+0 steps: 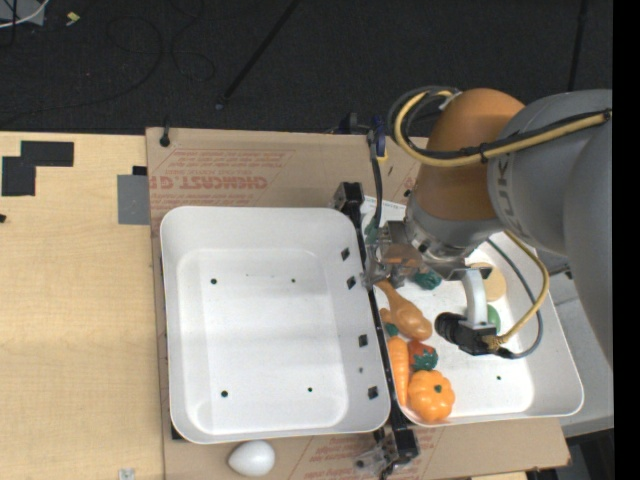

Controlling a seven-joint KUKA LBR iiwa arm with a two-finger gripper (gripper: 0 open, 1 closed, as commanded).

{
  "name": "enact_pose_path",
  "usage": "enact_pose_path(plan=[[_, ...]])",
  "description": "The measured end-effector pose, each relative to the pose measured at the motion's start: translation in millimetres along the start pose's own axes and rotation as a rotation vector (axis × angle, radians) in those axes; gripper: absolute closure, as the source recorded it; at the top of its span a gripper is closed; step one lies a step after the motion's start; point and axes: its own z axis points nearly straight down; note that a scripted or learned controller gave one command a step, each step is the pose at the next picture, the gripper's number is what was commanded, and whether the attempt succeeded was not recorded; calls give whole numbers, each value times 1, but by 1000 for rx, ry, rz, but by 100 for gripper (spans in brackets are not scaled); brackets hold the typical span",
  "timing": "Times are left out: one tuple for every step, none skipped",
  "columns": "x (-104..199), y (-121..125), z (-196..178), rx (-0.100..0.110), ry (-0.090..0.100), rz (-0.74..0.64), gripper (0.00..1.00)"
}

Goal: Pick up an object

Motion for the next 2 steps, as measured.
enact_pose_path(plan=[[80,-51,-48,-7,3,-8,100],[31,-48,-63,-7,-3,5,100]])
